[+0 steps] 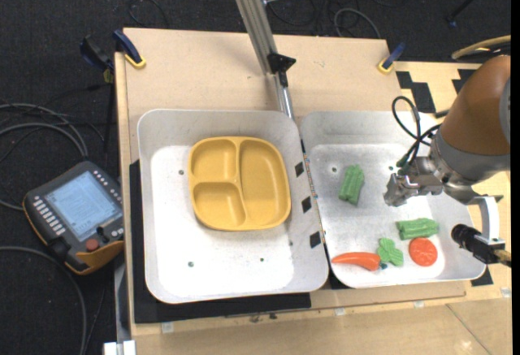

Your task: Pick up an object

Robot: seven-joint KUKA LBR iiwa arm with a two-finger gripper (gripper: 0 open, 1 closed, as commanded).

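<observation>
Hand: the hand [396, 189] is in the right bin, low over its floor, between two green pieces. It is small and dark in the camera view, so one cannot tell how it is set.
Arm: the grey arm [479, 130] comes in from the right side, with the orange band above the wrist. A black cable loops beside it.
Green piece, left of the hand: a green block [352, 183] lies on the floor of the right bin, near the hand but apart from it.
Green piece, below the hand: a second green block [418, 227] lies flat, just below and to the right of the hand.
Red round object: a red round toy [422, 252] lies just under the second green block, near the front edge of the bin.
Small green toy: a small green leafy toy [391, 253] lies beside the red round toy, on its left.
Orange-red object: a long orange-red toy [357, 261] lies near the front left corner of the bin, its end beside the small green leafy toy.
Right bin: the right bin [325, 134] is white and shallow.
Left bin: the left bin [162, 183] touches the right one along the middle.
Plate: a yellow divided plate [240, 183] with three compartments lies in the left bin.
Tabletop: the tabletop [195, 69] is light brown and carries both bins.
Pendant: a control pendant [73, 215] with a screen lies on the floor at the left.
</observation>
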